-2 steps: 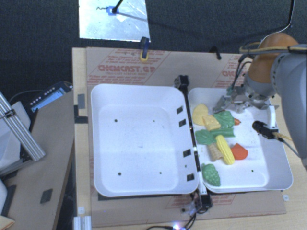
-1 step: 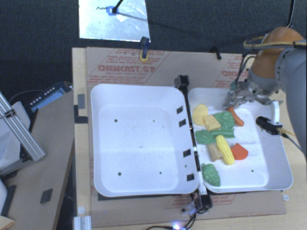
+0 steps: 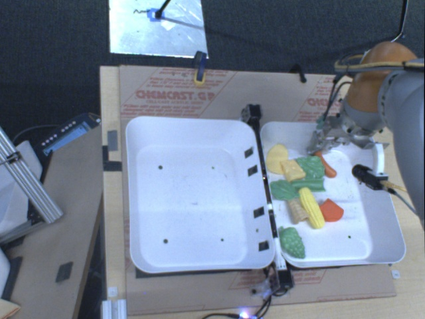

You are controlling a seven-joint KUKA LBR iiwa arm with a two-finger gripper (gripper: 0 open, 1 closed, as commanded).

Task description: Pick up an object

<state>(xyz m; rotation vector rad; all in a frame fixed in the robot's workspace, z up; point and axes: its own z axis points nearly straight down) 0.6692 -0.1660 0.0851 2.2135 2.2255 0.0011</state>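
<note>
Two bins (image 3: pixel 192 128) here; we see toy food piled in the right one, a carrot (image 3: pixel 326 167) just under the gripper (image 3: pixel 321 143). Open or closed, we can't tell.

- Metal sheet (image 3: pixel 158 17), upper left, on dark carpet.
- Yellow clamp (image 3: pixel 199 70) at the board's (image 3: pixel 219 88) top edge, upper centre.
- Blue-edged device (image 3: pixel 68 132) at left.
- Aluminium rail (image 3: pixel 26 181), far left, lying at a slant.
</note>
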